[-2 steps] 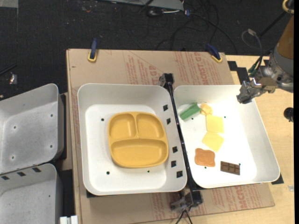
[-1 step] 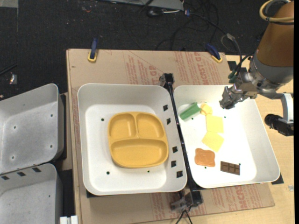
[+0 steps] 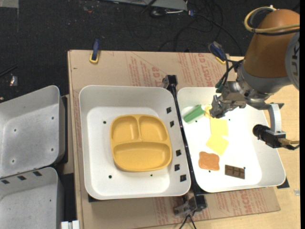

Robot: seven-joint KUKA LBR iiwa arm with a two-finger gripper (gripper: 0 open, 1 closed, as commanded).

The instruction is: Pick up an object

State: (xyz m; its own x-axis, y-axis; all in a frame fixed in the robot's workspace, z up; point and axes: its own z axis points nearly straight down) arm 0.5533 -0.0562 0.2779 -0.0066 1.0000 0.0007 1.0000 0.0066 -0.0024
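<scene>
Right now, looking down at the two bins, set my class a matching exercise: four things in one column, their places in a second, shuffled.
Things
1. yellow divided plate
2. green block
3. brown chocolate bar
4. gripper

Places
A. near edge of the right bin
B. just right of the green block
C. middle of the left bin
D. far left corner of the right bin

Pairs: 1-C, 2-D, 3-A, 4-B

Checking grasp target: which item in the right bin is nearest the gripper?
The green block, just left of the gripper. The orange piece and brown bar lie toward the bin's front edge.
</scene>
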